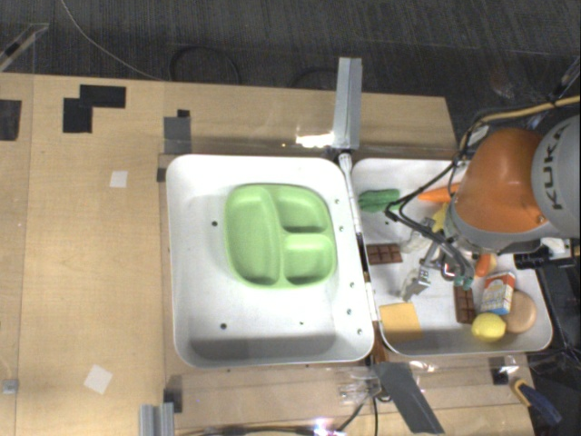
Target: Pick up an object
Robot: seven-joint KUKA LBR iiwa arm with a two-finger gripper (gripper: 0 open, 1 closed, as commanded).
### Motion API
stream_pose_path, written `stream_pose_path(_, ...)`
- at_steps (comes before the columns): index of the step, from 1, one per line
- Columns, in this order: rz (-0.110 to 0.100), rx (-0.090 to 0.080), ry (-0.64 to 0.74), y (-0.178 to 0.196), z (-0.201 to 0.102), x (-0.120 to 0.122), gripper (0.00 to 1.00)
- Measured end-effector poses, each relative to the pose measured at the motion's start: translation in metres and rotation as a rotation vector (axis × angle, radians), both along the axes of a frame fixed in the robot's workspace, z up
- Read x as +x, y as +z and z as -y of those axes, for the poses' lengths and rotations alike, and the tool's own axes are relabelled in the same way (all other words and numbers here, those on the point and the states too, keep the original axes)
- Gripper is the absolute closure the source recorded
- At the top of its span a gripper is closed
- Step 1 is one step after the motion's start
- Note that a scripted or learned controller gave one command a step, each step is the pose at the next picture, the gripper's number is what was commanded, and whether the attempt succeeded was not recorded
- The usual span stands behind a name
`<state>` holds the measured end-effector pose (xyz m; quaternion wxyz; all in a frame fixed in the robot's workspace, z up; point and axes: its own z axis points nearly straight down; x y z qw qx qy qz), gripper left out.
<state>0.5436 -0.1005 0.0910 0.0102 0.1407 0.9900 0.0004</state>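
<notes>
My claw (419, 284), perhaps slightly apart though I cannot tell, hangs over the right bin (545, 339) beside two chocolate bars (382, 254), one cheese block (400, 318) and one lemon (488, 327).

Robot lab: KUKA arm (522, 189), bench (82, 271) w/ bins (195, 334).

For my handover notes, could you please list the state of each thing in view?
Green tray: upright in the left bin, compartments bare.
Tool: low over the right bin, nothing visibly held.
Chocolate bar: flat on the right bin's floor.
Yellow block: flat by the near wall.
Lemon: resting in the near corner.
</notes>
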Motion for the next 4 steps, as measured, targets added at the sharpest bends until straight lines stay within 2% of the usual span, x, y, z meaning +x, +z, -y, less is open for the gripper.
stream_pose_path(1, -0.008, 0.003, -0.083, -0.003, 0.008, 0.103, 0.00)
stream_pose_path(2, -0.007, 0.006, -0.238, -0.002, 0.011, 0.058, 0.00)
stream_pose_path(4, -0.003, 0.004, -0.171, -0.001, 0.027, 0.015, 0.00)
